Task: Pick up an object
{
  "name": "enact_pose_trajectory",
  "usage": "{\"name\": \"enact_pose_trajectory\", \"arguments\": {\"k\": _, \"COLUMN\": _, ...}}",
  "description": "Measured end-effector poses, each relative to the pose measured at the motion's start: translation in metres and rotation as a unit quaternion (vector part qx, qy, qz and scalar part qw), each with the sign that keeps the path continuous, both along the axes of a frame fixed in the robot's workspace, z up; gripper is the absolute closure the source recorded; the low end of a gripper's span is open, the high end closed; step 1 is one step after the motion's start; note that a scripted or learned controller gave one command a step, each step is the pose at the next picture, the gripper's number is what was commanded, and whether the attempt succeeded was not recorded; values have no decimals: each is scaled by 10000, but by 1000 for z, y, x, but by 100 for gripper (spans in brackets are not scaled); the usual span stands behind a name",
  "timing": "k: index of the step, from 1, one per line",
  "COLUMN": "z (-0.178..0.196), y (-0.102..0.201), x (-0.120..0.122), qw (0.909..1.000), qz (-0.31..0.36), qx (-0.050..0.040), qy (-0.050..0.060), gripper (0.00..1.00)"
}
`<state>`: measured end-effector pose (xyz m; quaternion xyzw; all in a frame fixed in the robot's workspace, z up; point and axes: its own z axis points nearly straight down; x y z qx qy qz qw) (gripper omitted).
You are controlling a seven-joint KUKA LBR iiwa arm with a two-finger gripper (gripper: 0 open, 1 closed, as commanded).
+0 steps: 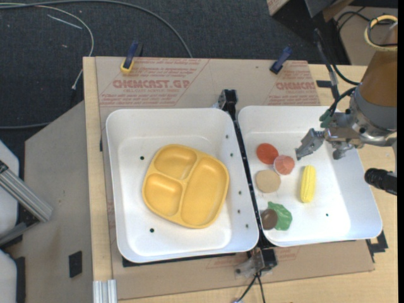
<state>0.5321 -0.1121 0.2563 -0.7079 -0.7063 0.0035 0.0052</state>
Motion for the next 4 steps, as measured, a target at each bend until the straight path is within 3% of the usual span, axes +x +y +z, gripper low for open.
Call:
{"name": "enact_pose_trajectory", "arguments": {"k": 1, "z": 5, "y": 0, "x": 2, "qw": 10000, "qz": 12, "qx": -7, "qy": -53, "gripper": 0}}
{"name": "enact_pose_trajectory", "arguments": {"k": 4, "z": -134, "y": 4, "x": -7, "qw": 10000, "qz": 9, "qx": 5, "qy": -18, "gripper": 0}}
